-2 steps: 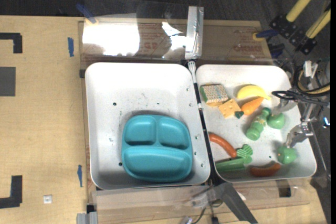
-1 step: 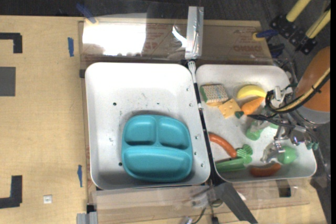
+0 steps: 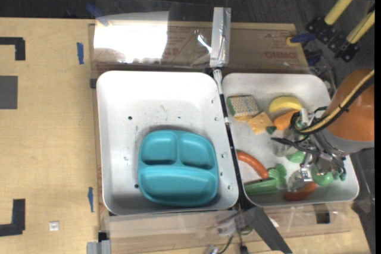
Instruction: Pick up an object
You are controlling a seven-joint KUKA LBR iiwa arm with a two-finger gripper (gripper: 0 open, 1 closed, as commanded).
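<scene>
The right bin [image 3: 262, 83] holds several toy foods. A checkered cracker [image 3: 243, 105] and a yellow cheese wedge [image 3: 258, 122] lie near its left wall. A yellow banana [image 3: 284, 105] and a small orange piece [image 3: 282, 121] sit further back. An orange carrot [image 3: 252, 164] and a green vegetable [image 3: 265, 181] lie at the front, with a red piece [image 3: 299, 190] beside them. My gripper [image 3: 306, 168] is low over the front right of this bin, above the red piece and small green pieces [image 3: 326, 176]. Cables and the wrist hide what lies under it.
The left bin [image 3: 119, 98] holds a teal divided tray [image 3: 177, 168] at its front. A clear plastic sheet [image 3: 155, 38] and a taped divider [image 3: 221, 35] stand behind the bins. The arm's orange band [image 3: 358, 116] overhangs the right bin's right wall.
</scene>
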